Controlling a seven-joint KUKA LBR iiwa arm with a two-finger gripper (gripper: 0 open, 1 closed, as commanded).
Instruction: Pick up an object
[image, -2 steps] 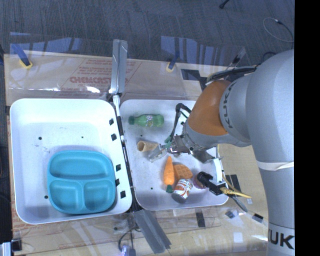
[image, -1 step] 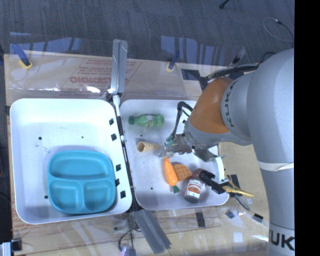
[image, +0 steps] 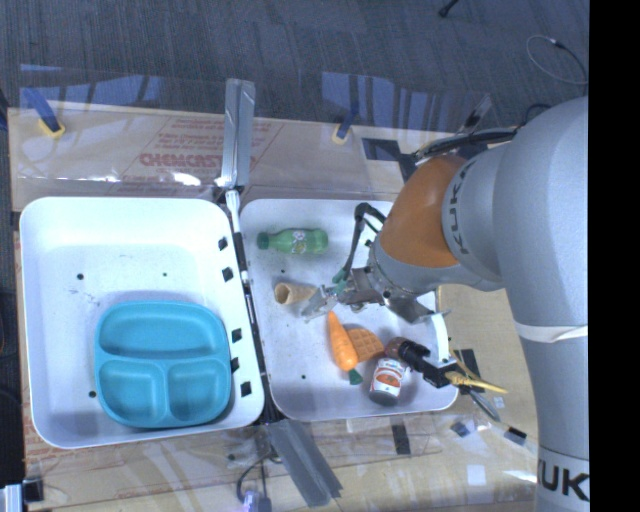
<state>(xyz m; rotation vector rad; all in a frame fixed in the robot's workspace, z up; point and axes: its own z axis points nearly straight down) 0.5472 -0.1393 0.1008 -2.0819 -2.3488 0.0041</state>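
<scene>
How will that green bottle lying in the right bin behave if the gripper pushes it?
The green bottle lies on its side, so it will probably roll when nudged. It looks like a small plastic toy, likely light, and its rounded surface may slip between fingers.

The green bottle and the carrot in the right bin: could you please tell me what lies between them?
In the camera view, the cone and the gripper lie between the green bottle and the carrot, over the right bin.

Place: a robotics lab or test cell.
Arm: a large grey industrial arm (image: 530, 240) over the table (image: 130, 150).
Fixtures: two white bins (image: 40, 300), taped-down plastic sheeting, blue tape marks.
Floor: dark carpet with loose cables.
</scene>
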